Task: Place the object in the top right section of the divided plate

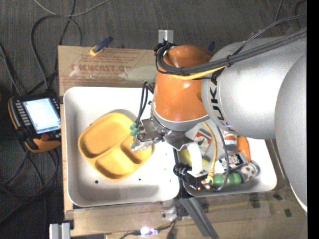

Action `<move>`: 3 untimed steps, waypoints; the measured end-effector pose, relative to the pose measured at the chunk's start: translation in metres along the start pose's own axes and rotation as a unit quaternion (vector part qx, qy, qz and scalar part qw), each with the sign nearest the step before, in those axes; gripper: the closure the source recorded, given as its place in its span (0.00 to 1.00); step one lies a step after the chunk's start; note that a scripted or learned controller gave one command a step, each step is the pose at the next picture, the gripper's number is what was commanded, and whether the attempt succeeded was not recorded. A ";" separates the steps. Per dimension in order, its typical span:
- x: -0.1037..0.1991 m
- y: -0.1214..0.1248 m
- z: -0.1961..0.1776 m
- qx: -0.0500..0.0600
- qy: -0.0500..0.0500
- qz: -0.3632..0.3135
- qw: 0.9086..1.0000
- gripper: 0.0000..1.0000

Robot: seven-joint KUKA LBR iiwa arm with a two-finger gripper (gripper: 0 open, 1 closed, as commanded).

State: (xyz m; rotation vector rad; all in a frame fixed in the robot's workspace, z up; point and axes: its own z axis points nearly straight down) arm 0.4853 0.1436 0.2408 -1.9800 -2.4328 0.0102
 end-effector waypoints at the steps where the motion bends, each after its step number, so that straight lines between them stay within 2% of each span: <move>1: 0.035 0.008 0.142 -0.006 0.003 0.076 0.997 1.00; 2: 0.056 0.108 0.039 -0.002 -0.002 0.057 0.998 1.00; 3: 0.051 0.157 -0.045 -0.002 -0.002 0.033 0.999 1.00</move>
